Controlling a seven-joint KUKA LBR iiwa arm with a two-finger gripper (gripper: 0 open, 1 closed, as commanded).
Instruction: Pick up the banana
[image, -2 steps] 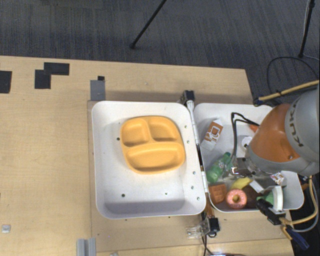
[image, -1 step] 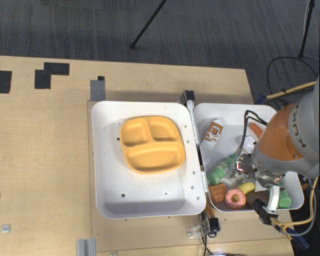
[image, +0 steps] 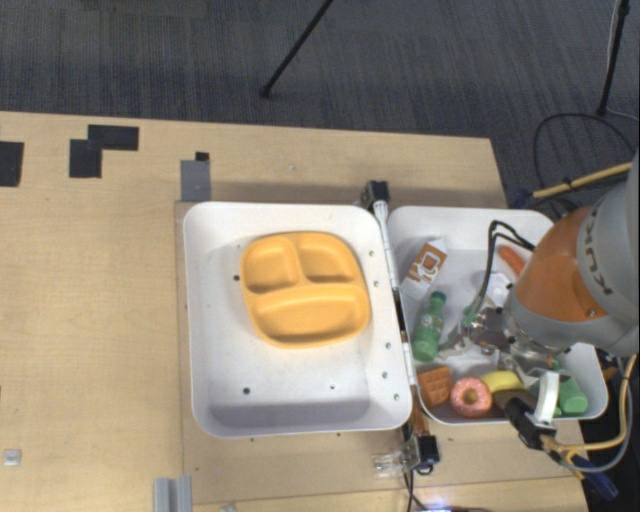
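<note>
Dark grey carpet runs behind a pale wooden bench (image: 100, 330) that carries two shallow white plastic bins side by side. Taking the left-hand white bin (image: 215, 400) as the landmark: it holds a yellow-orange moulded tray with three compartments (image: 303, 287), lying a little above its middle. Touching this bin's right wall is the second white bin (image: 460, 222), crowded with small things.

Over the lower right part of that second bin hangs the grey robot arm with its orange band (image: 560, 280), and its tool (image: 490, 335) sits low among the clutter. How far the tool is open, and whether it has hold of anything, I cannot tell, since the wrist covers it.

Just past the landmark's right wall stand a green plastic bottle (image: 428, 325) and, above it, a small brown-and-white carton (image: 427, 262). Near the landmark's lower right corner lie a brown square waffle-like piece (image: 435, 385) and, beside it, a pink ring doughnut (image: 470, 397). The small yellow banana (image: 503, 381) lies just right of the doughnut, partly under the arm, with a green rounded object (image: 572, 398) farther right.

The risk, as I judge it, is crowding: the banana is short, partly hidden and nearly touches the doughnut, so a closing tool could catch the doughnut instead, or nudge the banana aside. The tool seems placed above the banana, nearer the bottle, so it may close on nothing.
</note>
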